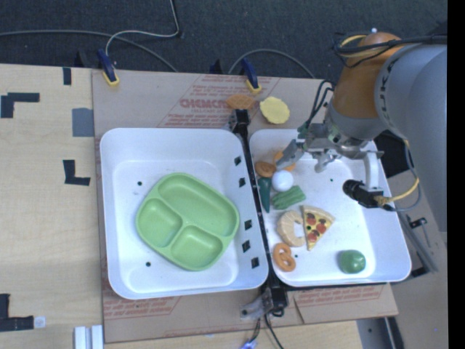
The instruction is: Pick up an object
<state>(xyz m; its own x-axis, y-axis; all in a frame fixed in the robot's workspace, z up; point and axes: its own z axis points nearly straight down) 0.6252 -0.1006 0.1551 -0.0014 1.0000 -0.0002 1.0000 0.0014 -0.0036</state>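
Note:
My gripper (306,158) hangs over the back of the right bin (385,227), open, with nothing between its fingers. Just in front of it and to the left lie a white egg (282,180), a green pea pod (288,195) and an orange carrot piece (265,169). A small orange bit (278,155) lies beside the left finger. Nearer the front are a pizza slice (317,225), a tan bread piece (290,228), a pretzel (283,257) and a green round fruit (352,262).
The left bin (123,158) holds a green divided plate (187,221). Behind the bins, a yellow chip (275,110) and an orange cookie (240,102) lie on the cardboard. A black part of the arm (361,192) hangs over the right bin's right side.

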